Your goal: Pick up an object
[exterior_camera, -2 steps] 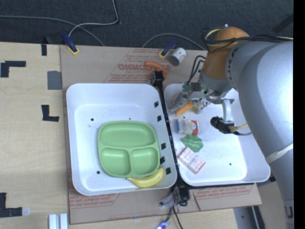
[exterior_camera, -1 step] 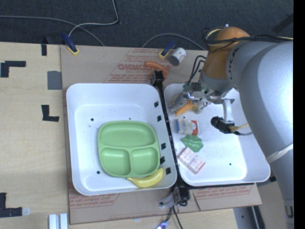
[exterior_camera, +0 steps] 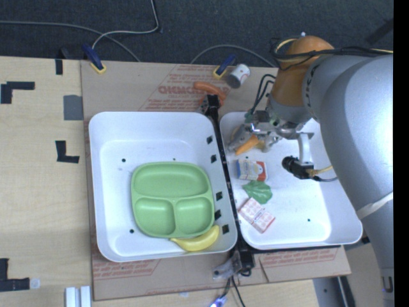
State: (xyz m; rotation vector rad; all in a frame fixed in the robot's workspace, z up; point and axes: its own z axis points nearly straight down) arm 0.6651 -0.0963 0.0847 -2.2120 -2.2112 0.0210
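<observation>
the gripper (exterior_camera: 252,133) is low in the right bin (exterior_camera: 319,226), right at an orange carrot-like piece (exterior_camera: 246,147), apparently lined up to grab it, though i cannot tell its state; a green scrap (exterior_camera: 257,191) lies nearby.

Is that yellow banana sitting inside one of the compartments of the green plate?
No, the banana lies on the bin floor against the green plate's near edge, outside its compartments.
</observation>
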